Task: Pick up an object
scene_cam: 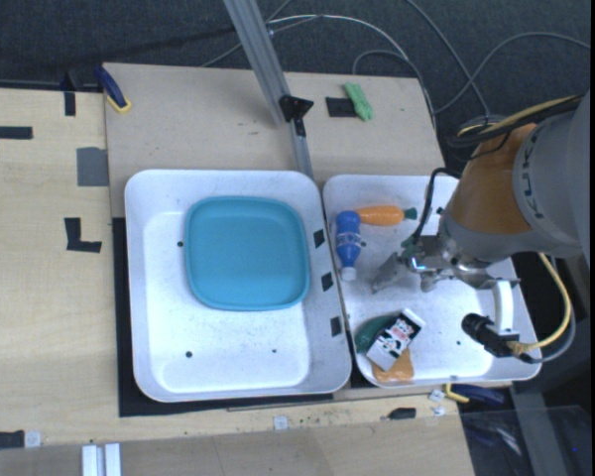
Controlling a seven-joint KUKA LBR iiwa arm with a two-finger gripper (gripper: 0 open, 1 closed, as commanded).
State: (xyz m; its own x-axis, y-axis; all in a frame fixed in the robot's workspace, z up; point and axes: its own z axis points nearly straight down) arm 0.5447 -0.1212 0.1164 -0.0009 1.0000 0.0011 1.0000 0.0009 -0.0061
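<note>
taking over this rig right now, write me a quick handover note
Gripper: low in the right bin, fingers apart with nothing between them.
Right bin things: blue bottle and orange carrot at the far left, black-and-white card on an orange piece near the front.
Left bin: teal plate.
Done: nothing picked up yet.
Left: close on one thing, probably the bottle as it lies nearest, and lift it.

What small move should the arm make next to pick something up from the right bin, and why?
Probably shift slightly toward the blue bottle and lower. The gripper hangs over bare floor of the right bin with nothing between its fingers, and the bottle lies just beside them, nearer than the orange carrot or the black-and-white packet.
</note>
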